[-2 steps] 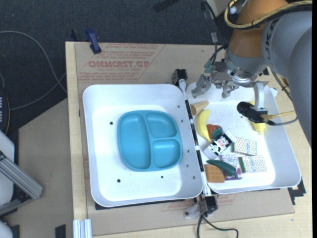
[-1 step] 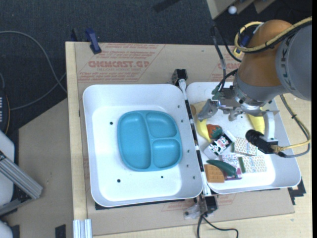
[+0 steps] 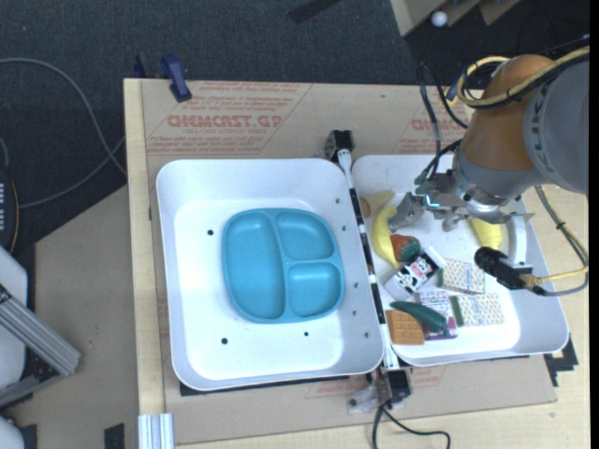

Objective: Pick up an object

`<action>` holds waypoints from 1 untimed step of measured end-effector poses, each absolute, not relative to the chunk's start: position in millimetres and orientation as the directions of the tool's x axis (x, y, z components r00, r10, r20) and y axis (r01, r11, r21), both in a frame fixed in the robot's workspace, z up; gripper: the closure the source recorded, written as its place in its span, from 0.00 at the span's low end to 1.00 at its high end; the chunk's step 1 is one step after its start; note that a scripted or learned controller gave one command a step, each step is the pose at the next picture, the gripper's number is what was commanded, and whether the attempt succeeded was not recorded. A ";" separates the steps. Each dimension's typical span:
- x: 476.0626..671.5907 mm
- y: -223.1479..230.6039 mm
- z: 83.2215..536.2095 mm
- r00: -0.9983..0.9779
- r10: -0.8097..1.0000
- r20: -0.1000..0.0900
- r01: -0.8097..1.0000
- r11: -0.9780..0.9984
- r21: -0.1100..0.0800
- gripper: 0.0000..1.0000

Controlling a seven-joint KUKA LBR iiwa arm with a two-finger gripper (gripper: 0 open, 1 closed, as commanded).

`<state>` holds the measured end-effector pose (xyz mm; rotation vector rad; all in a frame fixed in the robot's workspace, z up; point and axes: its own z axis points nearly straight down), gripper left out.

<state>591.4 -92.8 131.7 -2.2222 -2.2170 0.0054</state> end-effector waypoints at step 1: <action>528.0 -99.8 90.3 -0.001 1.000 -0.002 1.000 0.001 0.017 0.00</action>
